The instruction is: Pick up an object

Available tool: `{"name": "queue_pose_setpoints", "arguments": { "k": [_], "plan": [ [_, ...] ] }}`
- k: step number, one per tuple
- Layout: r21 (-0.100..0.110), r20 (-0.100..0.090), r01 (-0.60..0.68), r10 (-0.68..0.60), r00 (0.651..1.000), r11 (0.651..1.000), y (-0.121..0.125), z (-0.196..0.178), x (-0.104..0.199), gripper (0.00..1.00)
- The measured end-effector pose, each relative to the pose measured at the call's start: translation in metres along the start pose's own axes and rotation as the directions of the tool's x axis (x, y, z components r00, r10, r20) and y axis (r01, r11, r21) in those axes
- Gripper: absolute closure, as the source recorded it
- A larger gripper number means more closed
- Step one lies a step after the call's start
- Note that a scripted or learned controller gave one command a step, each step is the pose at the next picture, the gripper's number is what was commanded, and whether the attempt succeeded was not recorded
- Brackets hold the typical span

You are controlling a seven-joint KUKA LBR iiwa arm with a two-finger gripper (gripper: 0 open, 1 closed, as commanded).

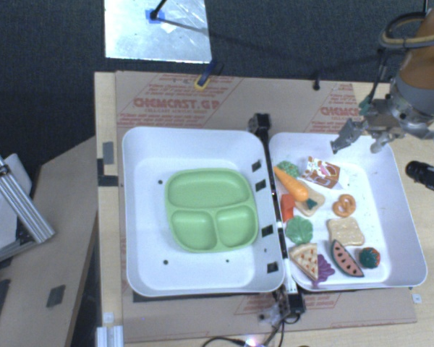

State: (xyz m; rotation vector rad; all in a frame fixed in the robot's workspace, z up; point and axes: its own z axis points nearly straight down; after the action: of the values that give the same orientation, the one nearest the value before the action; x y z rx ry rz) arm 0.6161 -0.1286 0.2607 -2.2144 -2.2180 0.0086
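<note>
My gripper hangs over the far edge of the right bin, its two fingers spread apart with nothing between them. Below it in the bin lie toy foods: a red and white packet, a carrot, a pretzel, a slice of toast, a broccoli floret, a pizza wedge, a watermelon slice and a strawberry. The packet is the item closest to the fingers.
The left bin holds a green sectioned plate. A black divider with clips runs between the bins. A silver sheet lies beyond the bench. A metal frame stands at the left.
</note>
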Motion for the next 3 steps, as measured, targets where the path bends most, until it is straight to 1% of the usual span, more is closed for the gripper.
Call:
{"name": "queue_pose_setpoints", "arguments": {
  "k": [1, 2, 3],
  "plan": [
    [-0.011, 0.002, 0.002, -0.002, 1.0, 1.0, 0.002, -0.007, 0.0, 0.0],
    [-0.009, 0.002, -0.001, 0.001, 1.0, 1.0, 0.004, 0.041, -0.009, 0.0],
    [-0.008, 0.002, -0.001, 0.001, 1.0, 1.0, 0.0, 0.086, -0.015, 0.0]
  ]
}}
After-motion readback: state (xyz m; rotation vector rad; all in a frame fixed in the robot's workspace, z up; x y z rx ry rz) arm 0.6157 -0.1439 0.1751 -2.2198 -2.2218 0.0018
